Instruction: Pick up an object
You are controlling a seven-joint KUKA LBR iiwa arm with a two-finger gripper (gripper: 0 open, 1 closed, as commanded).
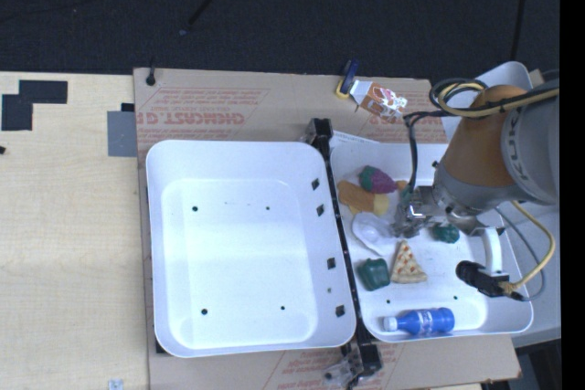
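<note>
Gripper [409, 222] is lowered into right bin [512, 317] above pizza slice [408, 265]; jaw state cannot be told.

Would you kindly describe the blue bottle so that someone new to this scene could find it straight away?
Look at the right-hand white bin, the one the arm reaches into. Along its near edge, below the pizza-slice toy, lies the blue bottle on its side with its white cap pointing toward the left bin. It is the only bright blue item there, and the lowest in the view.
</note>
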